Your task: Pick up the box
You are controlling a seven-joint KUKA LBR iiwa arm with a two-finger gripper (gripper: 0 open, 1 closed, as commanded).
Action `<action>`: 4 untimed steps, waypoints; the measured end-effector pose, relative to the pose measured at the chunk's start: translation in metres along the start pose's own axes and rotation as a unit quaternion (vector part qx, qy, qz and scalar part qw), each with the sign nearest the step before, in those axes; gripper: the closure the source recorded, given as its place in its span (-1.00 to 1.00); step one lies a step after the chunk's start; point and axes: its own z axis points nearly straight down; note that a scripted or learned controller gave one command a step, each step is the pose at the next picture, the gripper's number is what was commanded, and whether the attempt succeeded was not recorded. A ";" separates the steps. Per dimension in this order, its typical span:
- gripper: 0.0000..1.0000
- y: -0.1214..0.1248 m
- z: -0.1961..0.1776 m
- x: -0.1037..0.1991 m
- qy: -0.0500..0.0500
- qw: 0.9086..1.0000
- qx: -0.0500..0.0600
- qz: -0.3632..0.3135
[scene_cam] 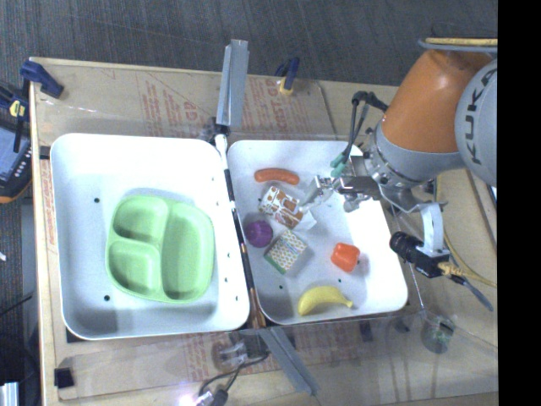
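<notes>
Letters "KU" mark the arm [473, 117]; hand [324, 186], grip unclear, beside the box [281, 206].

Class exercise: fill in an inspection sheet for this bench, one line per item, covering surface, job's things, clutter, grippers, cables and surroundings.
Surface: wooden bench bearing two white bins, left bin and right bin.
Job's things: patterned box lies in the right bin, beside a purple ball.
Clutter: sausage, crumpled packet, orange pepper, banana; green divided tray in the left bin.
Grippers: gripper low over the right bin, near the packet.
Cables: some by the wrist and the front edge.
Surroundings: dark carpet.
</notes>
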 end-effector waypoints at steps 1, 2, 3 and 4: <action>-1.00 -0.006 0.182 0.018 0.000 1.000 -0.004 -0.002; 1.00 -0.005 0.171 0.016 -0.003 1.000 -0.005 -0.003; 1.00 -0.003 0.039 0.052 -0.001 0.997 -0.002 -0.074; 1.00 0.107 0.034 0.112 -0.001 0.981 -0.002 -0.193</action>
